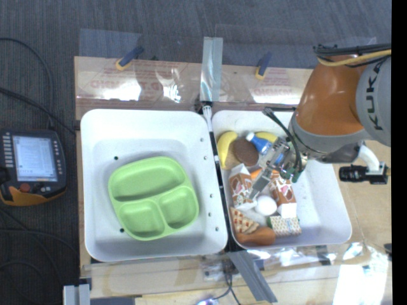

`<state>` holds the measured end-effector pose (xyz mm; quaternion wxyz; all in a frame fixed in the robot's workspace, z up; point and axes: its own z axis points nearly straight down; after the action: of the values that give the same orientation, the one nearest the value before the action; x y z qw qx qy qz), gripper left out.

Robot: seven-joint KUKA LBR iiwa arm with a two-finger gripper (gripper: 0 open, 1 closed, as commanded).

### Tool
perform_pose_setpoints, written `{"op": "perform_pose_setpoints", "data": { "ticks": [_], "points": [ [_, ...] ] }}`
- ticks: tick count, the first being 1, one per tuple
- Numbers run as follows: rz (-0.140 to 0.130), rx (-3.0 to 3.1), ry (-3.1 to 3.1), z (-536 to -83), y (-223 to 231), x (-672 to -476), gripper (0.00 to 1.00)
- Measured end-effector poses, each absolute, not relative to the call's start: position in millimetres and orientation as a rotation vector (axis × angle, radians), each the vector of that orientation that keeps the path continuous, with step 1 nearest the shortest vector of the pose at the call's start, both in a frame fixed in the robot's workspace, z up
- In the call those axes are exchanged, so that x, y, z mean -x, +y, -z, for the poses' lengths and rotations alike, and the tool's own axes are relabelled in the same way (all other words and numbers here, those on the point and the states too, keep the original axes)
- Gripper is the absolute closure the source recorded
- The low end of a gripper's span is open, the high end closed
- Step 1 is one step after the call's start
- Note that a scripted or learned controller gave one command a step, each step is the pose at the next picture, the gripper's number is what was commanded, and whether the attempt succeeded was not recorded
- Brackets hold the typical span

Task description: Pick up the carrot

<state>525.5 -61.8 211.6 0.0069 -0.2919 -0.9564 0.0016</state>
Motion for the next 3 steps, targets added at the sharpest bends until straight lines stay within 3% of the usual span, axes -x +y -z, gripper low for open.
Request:
{"op": "perform_pose_setpoints", "data": {
  "ticks": [1, 2, 3],
  "points": [
    [-0.004, 0.797, -3.028, -179.1, -11.6, -529.3, 0.0],
    [-0.006, 1.076, -2.944, -180.7, -56.3, -486.9, 0.0],
    [0.004, 1.13, -2.931, -100.7, -119.4, -552.1, 0.0]
  ]
}}
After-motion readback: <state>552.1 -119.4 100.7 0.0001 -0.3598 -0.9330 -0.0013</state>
